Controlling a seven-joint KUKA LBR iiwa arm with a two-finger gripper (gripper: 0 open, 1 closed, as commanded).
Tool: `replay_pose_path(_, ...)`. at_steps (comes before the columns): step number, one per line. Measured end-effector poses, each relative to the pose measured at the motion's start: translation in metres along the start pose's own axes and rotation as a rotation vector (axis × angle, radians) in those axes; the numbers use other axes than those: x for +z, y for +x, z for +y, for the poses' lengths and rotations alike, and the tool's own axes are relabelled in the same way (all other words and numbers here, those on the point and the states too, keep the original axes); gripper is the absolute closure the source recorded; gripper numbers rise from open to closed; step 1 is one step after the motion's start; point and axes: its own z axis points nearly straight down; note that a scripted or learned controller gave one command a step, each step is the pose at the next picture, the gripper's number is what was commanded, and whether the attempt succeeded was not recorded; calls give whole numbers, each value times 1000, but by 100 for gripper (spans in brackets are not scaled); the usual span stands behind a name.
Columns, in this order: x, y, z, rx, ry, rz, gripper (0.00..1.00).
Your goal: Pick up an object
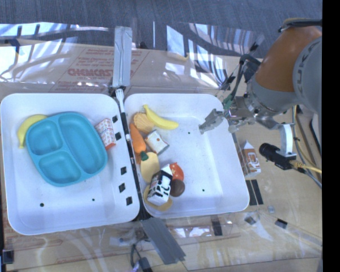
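My gripper (pixel 211 122) hangs over the upper right part of the right bin (pixel 215 169), with nothing seen in it. The toys lie to its left along that bin's left side: a yellow banana (pixel 158 119), an orange carrot (pixel 137 140), a small white box (pixel 157 142), a yellow piece (pixel 149 164), a black-and-white carton (pixel 160 187) and a red piece (pixel 176 170). The nearest of them, the banana, is well apart from the gripper.
The left bin (pixel 22 208) holds a blue divided plate (pixel 65 147), a yellow banana (pixel 27 126) partly under it and a small red-and-white carton (pixel 106 133). Another small carton (pixel 250 158) lies outside the right bin's right wall.
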Motion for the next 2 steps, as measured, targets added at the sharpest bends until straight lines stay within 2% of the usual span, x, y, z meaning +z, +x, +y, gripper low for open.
replay_pose_path(1,-23,-10,-19,2,-5,-1,0)
replay_pose_path(2,94,41,-16,-99,9,3,0)
